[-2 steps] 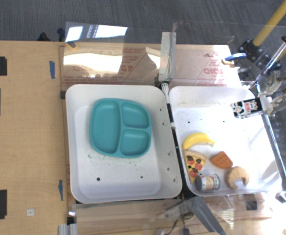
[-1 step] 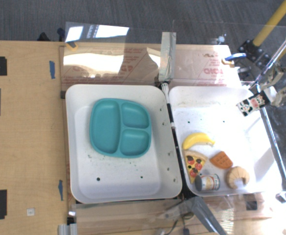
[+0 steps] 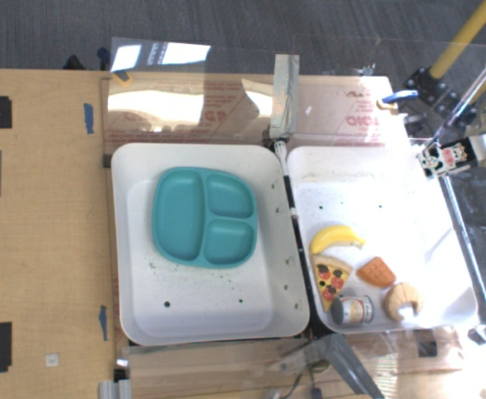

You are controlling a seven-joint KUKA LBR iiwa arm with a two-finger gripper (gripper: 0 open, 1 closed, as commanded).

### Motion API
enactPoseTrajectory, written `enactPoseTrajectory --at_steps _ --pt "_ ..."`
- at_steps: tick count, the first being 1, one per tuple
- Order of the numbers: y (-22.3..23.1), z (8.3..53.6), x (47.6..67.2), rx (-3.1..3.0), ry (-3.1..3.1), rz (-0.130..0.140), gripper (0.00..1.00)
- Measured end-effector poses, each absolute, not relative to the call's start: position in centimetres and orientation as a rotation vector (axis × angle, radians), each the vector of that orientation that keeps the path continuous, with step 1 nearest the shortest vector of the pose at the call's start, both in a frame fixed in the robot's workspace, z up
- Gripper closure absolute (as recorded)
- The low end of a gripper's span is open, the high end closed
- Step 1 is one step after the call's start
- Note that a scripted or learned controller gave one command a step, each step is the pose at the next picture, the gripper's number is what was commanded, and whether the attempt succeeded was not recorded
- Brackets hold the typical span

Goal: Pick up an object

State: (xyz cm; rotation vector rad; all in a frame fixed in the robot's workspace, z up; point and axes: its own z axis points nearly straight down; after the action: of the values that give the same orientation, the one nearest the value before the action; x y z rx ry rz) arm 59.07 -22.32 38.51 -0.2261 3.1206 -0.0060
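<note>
— Starting with the left bin, what lies in it?

— A teal plate with three compartments, one long one on the left and two smaller ones on the right. It lies flat, a little above the middle of the bin, and there are dark specks on the white floor below it.

— And the right bin?

— It holds five small things, all gathered in the near left corner. A yellow banana lies farthest back, curved side up. Just below it is a toy pizza slice with red and dark toppings, close to the bin's left wall. An orange wedge lies just right of the pizza. A small tin can lies on its side by the near rim, touching or almost touching the pizza's tip. A beige, bread-like lump lies to the right of the can, below the orange wedge.

— What surrounds the bins?

— The two bins touch along a dark seam on a tan worktop. Clear sheets stand behind them and catch glare. A yellow pole slants across the top right corner above some black clamps.

— What state is the tool in?

— That cannot be told here. Every object rests on a bin floor.
</note>
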Motion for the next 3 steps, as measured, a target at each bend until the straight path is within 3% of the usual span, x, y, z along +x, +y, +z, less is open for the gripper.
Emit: enactPoseTrajectory --at_steps 1,2,3 --pt "-22.4 37.9 52.2 0.392 3.111 -0.002 1.0" --pt "-22.3 47.5 52.7 0.836 3.013 -0.003 1.0" --pt "-22.3 45.7 53.6 1.35 2.835 0.0 1.0"
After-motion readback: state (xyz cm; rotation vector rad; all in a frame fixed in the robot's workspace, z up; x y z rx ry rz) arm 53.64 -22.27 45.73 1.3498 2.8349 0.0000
